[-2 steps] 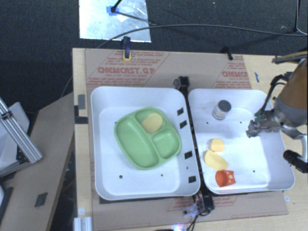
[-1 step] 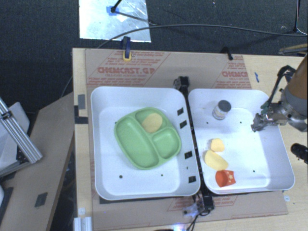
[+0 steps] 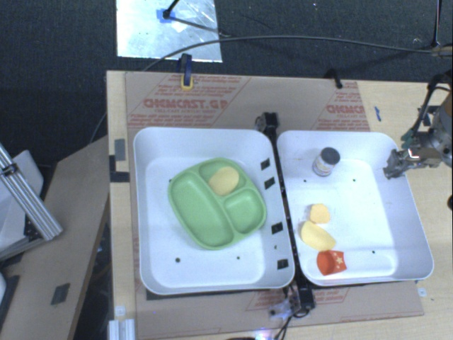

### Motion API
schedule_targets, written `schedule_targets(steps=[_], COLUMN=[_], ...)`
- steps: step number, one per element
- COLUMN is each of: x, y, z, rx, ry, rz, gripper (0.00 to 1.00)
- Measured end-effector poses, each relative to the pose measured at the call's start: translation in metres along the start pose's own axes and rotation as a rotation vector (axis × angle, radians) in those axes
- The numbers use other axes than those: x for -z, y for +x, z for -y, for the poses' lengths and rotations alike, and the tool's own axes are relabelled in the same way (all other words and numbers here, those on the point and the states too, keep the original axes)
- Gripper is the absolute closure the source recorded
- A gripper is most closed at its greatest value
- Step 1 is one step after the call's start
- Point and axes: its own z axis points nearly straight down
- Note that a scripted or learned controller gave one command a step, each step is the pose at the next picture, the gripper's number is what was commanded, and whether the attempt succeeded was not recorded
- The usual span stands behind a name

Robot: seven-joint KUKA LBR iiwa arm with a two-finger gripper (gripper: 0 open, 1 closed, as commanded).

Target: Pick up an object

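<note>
On the left, a green divided tray (image 3: pixel 216 205) lies tilted in the left bin (image 3: pixel 159 211), with a pale yellow lump (image 3: pixel 225 180) resting in its upper right compartment. A row of black clips (image 3: pixel 272 183) runs down the seam where the two bins meet.

The right bin (image 3: pixel 375 204) carries the loose pieces. A small metal can (image 3: pixel 326 161) stands upright near its upper middle, well apart from the rest. Lower down, near the bin's left wall, three items sit in a short column — a small yellow piece (image 3: pixel 320 213), a larger yellow piece (image 3: pixel 317 235) just below and touching it, and a red object (image 3: pixel 331 261) at the bottom, just beside the larger one.

The gripper (image 3: pixel 398 163) hangs at the bin's upper right rim, away from every object — nothing lies between it and the can. Whether it is clenched or released cannot be told; nothing is seen in it.
</note>
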Motion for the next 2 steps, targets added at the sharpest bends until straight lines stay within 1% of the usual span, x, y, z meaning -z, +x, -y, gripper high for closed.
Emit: schedule_targets(steps=[1, 2], x=[-0.011, -0.009], y=[0.053, 0.109], z=[-0.014, -0.028], rx=[0.002, 0.002], ry=[0.002, 0.001], rz=[-0.001, -0.001], gripper=[1.00, 1.00])
